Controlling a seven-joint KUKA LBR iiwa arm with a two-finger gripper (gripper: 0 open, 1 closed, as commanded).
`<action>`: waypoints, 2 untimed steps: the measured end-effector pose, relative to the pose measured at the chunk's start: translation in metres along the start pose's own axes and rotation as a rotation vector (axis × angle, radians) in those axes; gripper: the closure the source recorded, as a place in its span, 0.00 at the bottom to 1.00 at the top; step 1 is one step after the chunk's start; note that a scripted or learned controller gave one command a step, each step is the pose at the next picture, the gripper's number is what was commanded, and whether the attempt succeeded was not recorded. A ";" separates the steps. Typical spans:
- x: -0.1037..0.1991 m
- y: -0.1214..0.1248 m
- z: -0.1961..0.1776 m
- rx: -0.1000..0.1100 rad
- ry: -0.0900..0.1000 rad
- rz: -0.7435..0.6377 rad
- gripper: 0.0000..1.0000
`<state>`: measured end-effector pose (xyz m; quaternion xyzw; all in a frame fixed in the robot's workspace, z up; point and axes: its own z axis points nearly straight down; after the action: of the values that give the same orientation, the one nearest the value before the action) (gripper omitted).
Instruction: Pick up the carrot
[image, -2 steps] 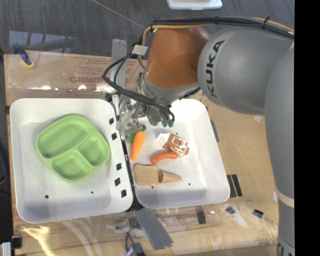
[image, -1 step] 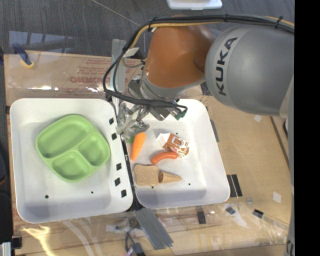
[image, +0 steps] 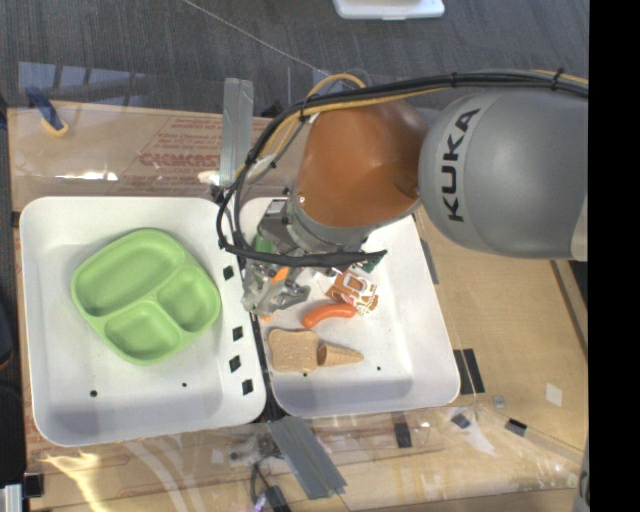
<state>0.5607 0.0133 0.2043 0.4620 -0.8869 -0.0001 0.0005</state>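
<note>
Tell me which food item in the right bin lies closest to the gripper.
The carrot: it lies just right of the gripper. The bread slice and the cone lie further toward the bin's near edge.

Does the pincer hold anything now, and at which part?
Nothing. The pincer is down left of the carrot, which lies apart from it in the right bin.

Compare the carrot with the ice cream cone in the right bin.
The carrot is orange and slightly curved; the ice cream cone is tan and tapers straight to a point. The carrot lies nearer the gripper, the cone nearer the bin's front edge, next to a slice of bread. Both lie flat in the right bin.
</note>
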 end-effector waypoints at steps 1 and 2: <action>-0.046 0.000 -0.076 0.005 -0.006 0.190 1.00; -0.025 0.007 0.014 -0.001 0.001 0.611 1.00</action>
<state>0.5691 0.0383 0.1902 0.1741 -0.9847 -0.0002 0.0014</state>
